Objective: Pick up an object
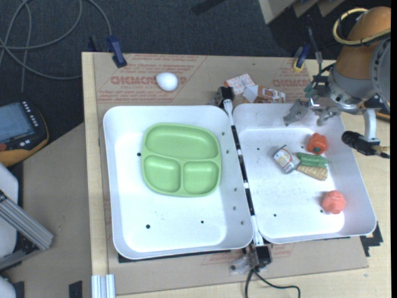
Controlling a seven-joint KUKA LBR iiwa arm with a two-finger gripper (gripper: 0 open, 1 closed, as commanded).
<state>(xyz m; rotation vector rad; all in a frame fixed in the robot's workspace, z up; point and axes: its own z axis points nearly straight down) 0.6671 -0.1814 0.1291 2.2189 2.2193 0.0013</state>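
Two bins sit side by side; the left bin [124,216] holds a divided plate [182,159]; the right bin [298,219] holds a can [285,159], a corn cob [313,170] beside it, a pepper [317,143] behind, a ball [334,202] in front.

White bins: two, left bin [124,228], right bin [279,216]
Green divided plate [181,159]: one, in left bin
Small objects in right bin: five
White egg [166,81]: one, behind left bin

Robotics lab, bench topped with cardboard [186,67], loose cables [37,17], teach pendant [18,126]
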